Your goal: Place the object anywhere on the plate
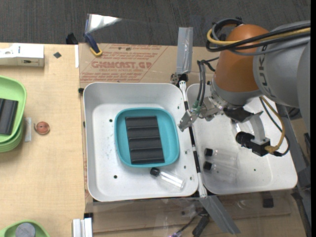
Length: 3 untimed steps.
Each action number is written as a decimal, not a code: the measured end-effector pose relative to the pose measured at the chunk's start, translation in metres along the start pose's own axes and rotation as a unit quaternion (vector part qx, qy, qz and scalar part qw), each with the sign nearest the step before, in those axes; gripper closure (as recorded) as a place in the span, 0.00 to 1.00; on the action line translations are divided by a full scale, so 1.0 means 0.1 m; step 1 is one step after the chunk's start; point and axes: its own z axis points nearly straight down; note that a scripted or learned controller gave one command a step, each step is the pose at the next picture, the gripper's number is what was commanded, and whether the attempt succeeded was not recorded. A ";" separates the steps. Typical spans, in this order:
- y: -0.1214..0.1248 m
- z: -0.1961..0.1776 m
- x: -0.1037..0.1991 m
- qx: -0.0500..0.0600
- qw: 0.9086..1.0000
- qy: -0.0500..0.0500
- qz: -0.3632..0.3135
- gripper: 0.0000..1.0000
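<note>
1. Progress, judged from how things lie: the placing is not yet done. The teal plate point(120, 132) carries a black ridged insert point(144, 139) and nothing that looks like a delivered object.
2. Nearest candidate for the object is a clear vial with a black cap point(168, 178). It lies on its side just beside the plate's lower right corner, off its rim and on the floor of the left bin point(98, 157).
3. Two more capped vials point(219, 155) point(217, 168) lie to the right of the plate, well apart from it, in the right bin point(266, 172).
4. The gripper point(187, 120) hangs just right of the plate's right edge, over the divide between the two bins. I see nothing carried in it, and I cannot tell whether it is open or closed at this slant.
5. What is left, by my reading, is the whole job: reach a vial, grasp it, carry it over the plate and let go. The vial by the plate's corner would need the shortest carry.
6. Likely snag: the vials are smooth and round, so one could roll or slip out of a pinch.
</note>
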 end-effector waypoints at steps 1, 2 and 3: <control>-0.07 0.55 0.83 -0.001 1.000 0.000 0.024 0.00; -0.07 0.55 0.83 -0.001 1.000 0.000 0.024 0.00; -0.07 0.55 0.83 -0.001 1.000 0.000 0.024 0.00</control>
